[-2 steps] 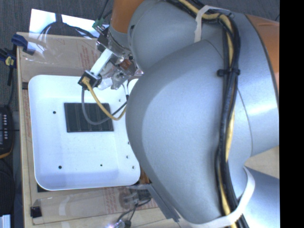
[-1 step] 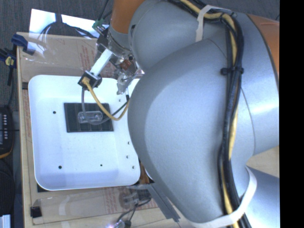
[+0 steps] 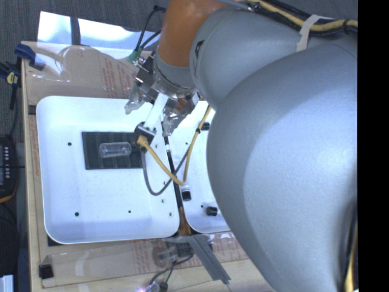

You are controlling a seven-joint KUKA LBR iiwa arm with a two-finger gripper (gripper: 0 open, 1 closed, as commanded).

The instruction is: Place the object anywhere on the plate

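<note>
We list: left white bin (image 3: 91,218) below-left of the tool; right white bin (image 3: 203,224) below it; surface (image 3: 91,72) of taped cardboard beneath.

Quick count: two white bins, left bin (image 3: 67,181) plus right bin (image 3: 203,221), mostly hidden under the arm. One dark rectangular plate (image 3: 94,154) in the left bin. One clear, see-through object (image 3: 115,149) lying on that plate. One grey arm (image 3: 273,132) with one orange band (image 3: 179,26). One gripper (image 3: 149,117) with two fingers (image 3: 132,105). Couple of cables: one yellow (image 3: 159,163), one black (image 3: 152,187). One blue clamp (image 3: 25,53) at the counter corner.
</note>
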